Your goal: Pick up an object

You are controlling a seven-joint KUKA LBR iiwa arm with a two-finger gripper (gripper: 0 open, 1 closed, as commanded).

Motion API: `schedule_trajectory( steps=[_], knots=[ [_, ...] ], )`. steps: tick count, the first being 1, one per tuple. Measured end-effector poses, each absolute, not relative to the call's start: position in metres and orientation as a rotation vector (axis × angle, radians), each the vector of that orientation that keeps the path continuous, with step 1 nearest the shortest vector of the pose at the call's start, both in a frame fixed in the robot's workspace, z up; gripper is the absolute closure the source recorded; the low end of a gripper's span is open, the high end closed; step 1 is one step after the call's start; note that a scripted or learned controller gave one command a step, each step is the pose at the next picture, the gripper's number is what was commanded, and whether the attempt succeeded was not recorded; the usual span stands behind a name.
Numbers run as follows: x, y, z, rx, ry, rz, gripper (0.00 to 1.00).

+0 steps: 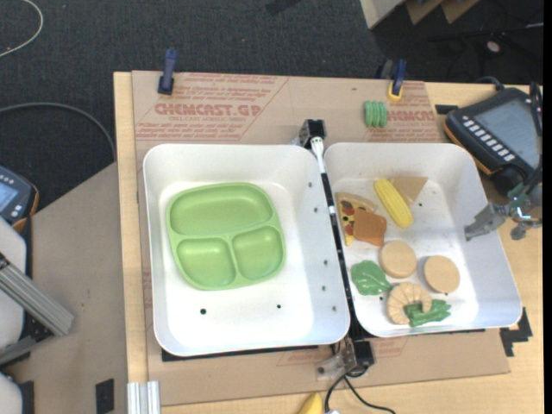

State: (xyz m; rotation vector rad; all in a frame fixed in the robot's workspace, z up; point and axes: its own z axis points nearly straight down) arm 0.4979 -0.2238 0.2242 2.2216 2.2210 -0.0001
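Observation:
The right white bin (457, 166) holds several toy foods. A yellow corn cob (392, 202) lies beside a tan wedge (415, 186). Left of them are a pizza slice (347, 212) and a brown toast piece (372, 228). Two round tan biscuits (398, 259) (441, 273) sit lower, with a green leafy piece (369, 278), a ridged tan piece (404, 299) and a green sprig (429, 311) near the front. My gripper (498, 217) hangs at the bin's right rim, apart from all the food and to the right of the biscuits.
The left white bin (164, 175) holds a green divided plate (226, 234). A small green toy (375, 114) lies on the cardboard behind the right bin. Blue clamps (166, 72) (398, 78) grip the board's far edge. A black control pendant (500, 132) sits at the far right.

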Motion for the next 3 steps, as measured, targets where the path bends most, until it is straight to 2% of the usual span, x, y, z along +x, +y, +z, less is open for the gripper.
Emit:
schedule_trajectory(
  steps=[1,2,3],
  knots=[
    [0.476,-0.129,0.091,2.226,2.241,-0.005,0.0],
    [0.48,-0.135,0.109,2.22,2.219,0.002,1.0],
    [0.481,-0.049,0.189,2.207,2.23,0.013,1.0]
  ],
)
